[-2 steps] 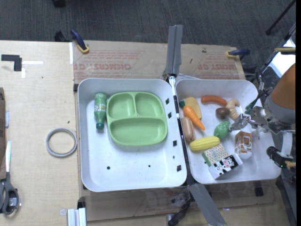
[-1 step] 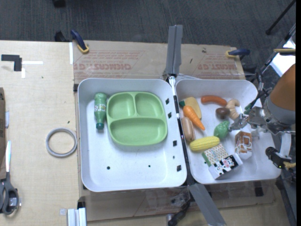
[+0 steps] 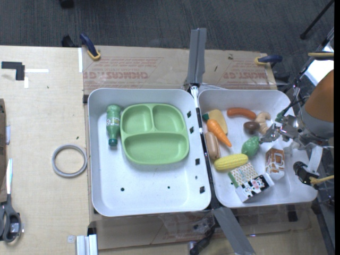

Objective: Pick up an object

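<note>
At the far left edge of the frame, scissors (image 3: 9,220) lie on the pale bench, and a grey tape ring (image 3: 69,160) sits a little right of them, well apart from the bins. A blue clamp (image 3: 90,46) grips the cardboard sheet at the upper left.

The left bin (image 3: 149,195) holds a green divided plate (image 3: 154,133) in its upper half, with a small green bottle (image 3: 113,124) lying just beside the plate's left edge.

The right bin (image 3: 281,190) holds a crowd of toy food. Near its left wall lie a hot dog (image 3: 212,145), an orange carrot (image 3: 219,132) slanting across it, and a pale yellow piece (image 3: 219,119) behind the carrot. Lower down, a yellow corn cob (image 3: 230,162) rests above a black-and-white carton (image 3: 251,183). Toward the top middle is a red sausage (image 3: 241,112), with a brown mushroom (image 3: 251,126) and a tan piece (image 3: 262,117) just right of it. A green vegetable (image 3: 250,146) lies in the centre, and a brown-and-white packet (image 3: 274,161) lies to its right.

The arm comes in from the right edge, its orange band at the upper right. The gripper (image 3: 272,132) hangs low in the right bin, just right of the mushroom and above the green vegetable. I cannot tell how its jaws stand, and nothing is plainly seen between them.
</note>
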Controlling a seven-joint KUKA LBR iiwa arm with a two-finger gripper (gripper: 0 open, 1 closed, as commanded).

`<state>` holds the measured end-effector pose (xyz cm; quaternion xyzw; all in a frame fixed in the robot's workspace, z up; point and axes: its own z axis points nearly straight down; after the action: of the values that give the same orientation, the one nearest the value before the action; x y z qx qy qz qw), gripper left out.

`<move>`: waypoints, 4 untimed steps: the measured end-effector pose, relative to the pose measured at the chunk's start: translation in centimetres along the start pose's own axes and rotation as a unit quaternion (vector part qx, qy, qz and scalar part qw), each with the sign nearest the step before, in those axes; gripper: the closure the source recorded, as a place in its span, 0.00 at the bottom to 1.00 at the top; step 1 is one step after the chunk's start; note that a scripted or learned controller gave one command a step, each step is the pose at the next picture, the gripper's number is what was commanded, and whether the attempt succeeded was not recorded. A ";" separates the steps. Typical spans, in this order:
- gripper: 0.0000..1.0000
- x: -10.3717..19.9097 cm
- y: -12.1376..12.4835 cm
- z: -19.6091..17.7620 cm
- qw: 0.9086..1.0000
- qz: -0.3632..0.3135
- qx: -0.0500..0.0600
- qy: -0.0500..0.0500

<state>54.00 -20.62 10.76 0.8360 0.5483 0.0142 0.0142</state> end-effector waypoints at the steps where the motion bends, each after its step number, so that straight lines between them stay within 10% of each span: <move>1: 0.00 0.7 -1.6 0.1 1.000 -0.023 0.001 -0.006; 2: 0.00 0.5 -0.8 0.2 0.999 -0.044 0.006 -0.002; 3: 0.00 5.4 2.4 -10.9 0.999 0.034 0.022 -0.007; 4: 0.00 5.4 7.5 -0.6 1.000 -0.008 0.023 -0.006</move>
<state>62.98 -18.60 11.67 0.8317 0.5553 -0.0031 -0.0018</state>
